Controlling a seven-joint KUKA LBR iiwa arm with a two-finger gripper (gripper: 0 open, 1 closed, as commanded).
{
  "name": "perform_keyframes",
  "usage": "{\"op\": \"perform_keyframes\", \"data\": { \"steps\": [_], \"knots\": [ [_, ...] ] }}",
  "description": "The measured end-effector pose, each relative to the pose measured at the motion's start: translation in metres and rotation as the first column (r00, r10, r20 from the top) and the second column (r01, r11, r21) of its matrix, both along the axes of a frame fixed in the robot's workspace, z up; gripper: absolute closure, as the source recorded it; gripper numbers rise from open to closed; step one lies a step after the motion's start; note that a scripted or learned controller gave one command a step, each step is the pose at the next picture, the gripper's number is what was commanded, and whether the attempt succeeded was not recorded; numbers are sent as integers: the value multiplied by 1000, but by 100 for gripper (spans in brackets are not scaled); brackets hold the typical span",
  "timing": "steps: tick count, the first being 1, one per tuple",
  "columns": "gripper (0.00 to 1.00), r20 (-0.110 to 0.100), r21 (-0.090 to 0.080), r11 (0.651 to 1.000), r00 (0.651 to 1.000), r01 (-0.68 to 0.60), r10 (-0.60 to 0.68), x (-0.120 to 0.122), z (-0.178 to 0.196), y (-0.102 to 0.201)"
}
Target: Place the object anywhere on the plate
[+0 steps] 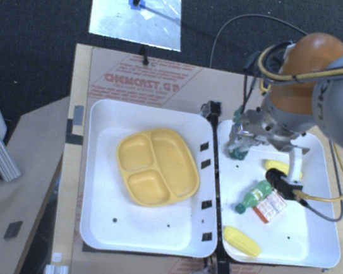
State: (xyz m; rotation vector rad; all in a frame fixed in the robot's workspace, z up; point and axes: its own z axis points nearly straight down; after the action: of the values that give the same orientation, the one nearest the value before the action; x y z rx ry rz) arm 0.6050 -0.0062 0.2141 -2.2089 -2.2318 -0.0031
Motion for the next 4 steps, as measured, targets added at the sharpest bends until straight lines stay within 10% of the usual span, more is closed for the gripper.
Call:
{"op": "perform_keyframes", "data": {
  "steps": [4],
  "knots": [
    [100, 2, 0, 1000, 1000, 1, -1, 17, 1, 205]
  ]
}}
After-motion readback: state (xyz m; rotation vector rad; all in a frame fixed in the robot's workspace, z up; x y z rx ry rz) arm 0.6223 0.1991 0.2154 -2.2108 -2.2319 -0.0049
